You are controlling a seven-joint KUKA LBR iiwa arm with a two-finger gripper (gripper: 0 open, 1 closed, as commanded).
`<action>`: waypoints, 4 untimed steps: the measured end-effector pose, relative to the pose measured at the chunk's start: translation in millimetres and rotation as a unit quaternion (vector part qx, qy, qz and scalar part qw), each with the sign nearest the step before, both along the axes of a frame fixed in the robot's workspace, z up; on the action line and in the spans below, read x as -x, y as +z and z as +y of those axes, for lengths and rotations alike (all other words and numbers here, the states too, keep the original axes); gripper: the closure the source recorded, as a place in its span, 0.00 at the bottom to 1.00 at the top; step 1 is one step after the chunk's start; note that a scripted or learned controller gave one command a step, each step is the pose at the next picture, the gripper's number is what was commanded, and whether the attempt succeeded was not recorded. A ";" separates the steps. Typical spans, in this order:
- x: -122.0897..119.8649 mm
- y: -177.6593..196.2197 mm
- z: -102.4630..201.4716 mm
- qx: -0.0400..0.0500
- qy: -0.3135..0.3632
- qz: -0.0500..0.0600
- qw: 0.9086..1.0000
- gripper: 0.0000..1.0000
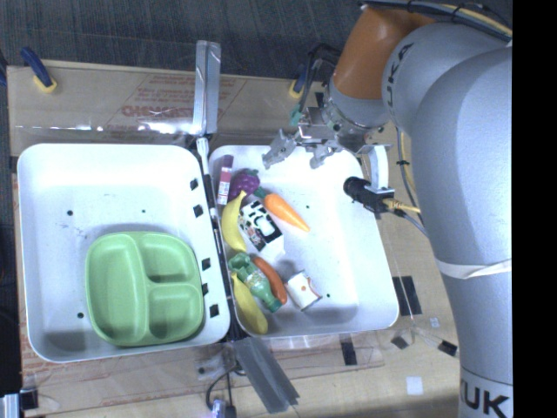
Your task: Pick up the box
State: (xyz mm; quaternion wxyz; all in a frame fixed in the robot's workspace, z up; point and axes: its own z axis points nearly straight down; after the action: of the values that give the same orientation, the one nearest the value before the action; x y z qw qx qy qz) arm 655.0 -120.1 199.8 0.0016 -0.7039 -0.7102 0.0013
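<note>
reaching in from the right, arm [435,103] bent over right bin [365,268], pincer [300,149] released, above box [258,223]

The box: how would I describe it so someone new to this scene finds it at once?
Look in the right bin, at the pile along its left wall. The box lies between the upper banana and the carrot, below the purple item. It alone is flat-sided, white with black print.
</note>
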 end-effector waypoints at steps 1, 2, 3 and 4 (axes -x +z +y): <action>79.0 -108.5 -66.5 0.000 -0.074 0.000 0.997 0.00; 175.3 44.4 -74.3 0.000 -0.047 -0.001 0.999 0.00; 179.4 -109.1 -31.2 0.000 -0.218 0.001 0.976 0.00; 108.3 -109.0 -8.7 0.000 -0.216 0.001 0.976 0.00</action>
State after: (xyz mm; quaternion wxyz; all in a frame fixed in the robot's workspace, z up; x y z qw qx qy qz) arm 546.7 -128.8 90.8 0.0024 -0.8405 -0.5418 0.0013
